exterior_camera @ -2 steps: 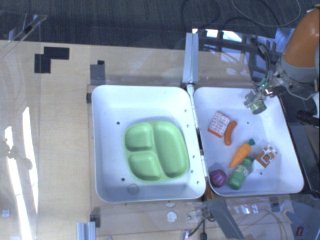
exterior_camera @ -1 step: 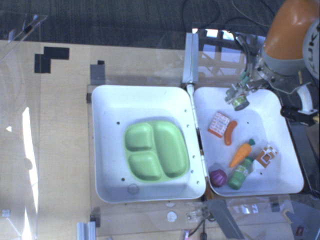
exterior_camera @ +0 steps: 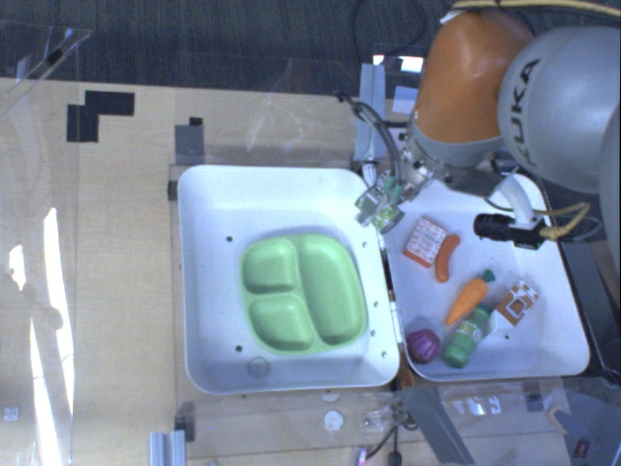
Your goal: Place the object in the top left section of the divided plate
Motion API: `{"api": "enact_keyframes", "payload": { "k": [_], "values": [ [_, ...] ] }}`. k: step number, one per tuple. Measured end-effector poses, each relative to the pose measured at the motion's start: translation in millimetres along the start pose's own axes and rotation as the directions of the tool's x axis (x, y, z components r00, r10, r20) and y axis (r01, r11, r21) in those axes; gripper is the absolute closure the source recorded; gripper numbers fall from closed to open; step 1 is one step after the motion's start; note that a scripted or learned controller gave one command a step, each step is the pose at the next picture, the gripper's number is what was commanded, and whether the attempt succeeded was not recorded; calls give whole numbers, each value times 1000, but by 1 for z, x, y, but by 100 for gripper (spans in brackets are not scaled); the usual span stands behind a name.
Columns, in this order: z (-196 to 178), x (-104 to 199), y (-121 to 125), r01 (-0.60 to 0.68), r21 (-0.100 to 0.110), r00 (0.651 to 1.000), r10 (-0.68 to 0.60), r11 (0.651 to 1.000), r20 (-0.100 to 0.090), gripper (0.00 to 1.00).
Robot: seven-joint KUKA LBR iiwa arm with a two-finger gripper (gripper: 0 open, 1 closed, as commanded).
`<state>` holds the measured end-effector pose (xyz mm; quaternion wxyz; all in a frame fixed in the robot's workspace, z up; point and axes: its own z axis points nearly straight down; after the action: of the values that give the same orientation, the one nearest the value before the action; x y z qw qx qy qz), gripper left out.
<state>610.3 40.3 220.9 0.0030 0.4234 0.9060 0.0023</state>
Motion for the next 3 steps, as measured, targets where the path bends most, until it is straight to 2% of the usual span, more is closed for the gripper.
{"api": "enact_keyframes", "payload": {
  "k": [1,2,3],
  "values": [
    [25,88,7,72,2,997,-72,997,-2,100],
    [3,187,18,-51,0,999,51,999,-2,100],
    [3,187,17,-52,0,999,52,999,-2,0]
  ]
}}
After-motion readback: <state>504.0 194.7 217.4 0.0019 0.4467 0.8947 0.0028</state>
